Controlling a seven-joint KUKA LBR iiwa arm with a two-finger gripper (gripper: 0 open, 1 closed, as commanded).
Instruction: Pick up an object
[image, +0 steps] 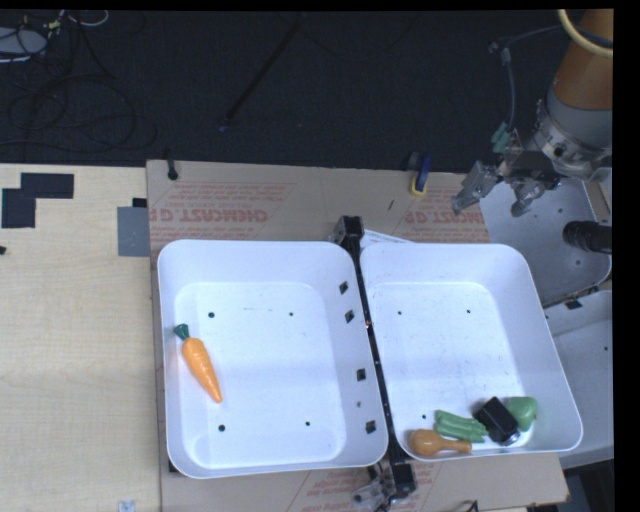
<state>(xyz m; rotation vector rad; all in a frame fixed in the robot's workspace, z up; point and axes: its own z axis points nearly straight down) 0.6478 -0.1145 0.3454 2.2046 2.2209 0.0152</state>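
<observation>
1. Your gripper (497, 193) hovers open and holding nothing, beyond the right bin (535, 300).
2. A carrot (201, 368) lies in the left bin (250, 262).
3. Green, black and tan objects (480, 428) cluster in the right bin's near corner.

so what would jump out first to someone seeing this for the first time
The orange toy carrot lies alone by the left wall of the left bin. A small cluster sits in the right bin's near corner: a tan gourd-shaped toy, green pieces and a black block. The gripper hovers beyond the right bin.

single fixed camera above bench, looking down at slant on both bins (450, 262)
</observation>
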